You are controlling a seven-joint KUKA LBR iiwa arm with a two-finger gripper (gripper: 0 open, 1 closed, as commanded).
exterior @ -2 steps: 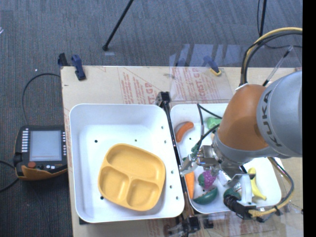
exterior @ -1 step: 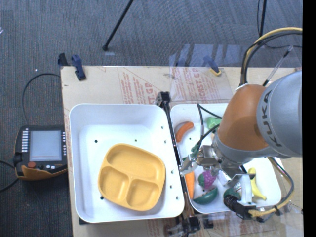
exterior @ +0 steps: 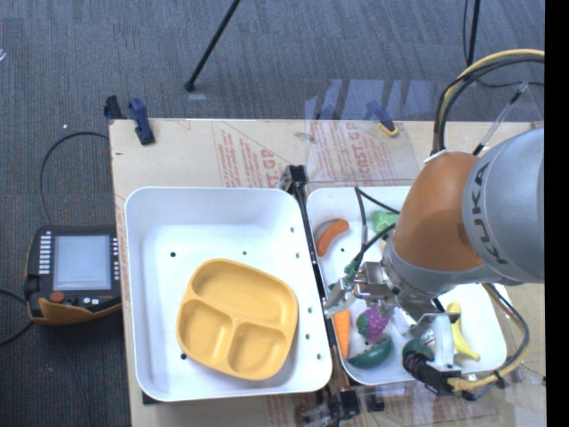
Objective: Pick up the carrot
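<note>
The carrot (exterior: 342,331) lies in the right bin (exterior: 391,376), hard against that bin's left wall, with purple grapes (exterior: 376,324) just to its right and a green vegetable (exterior: 371,355) close by. The tool (exterior: 366,285) hangs just above the carrot; how wide it stands I cannot tell. The left bin (exterior: 169,229) holds a yellow tray (exterior: 236,318).
</note>
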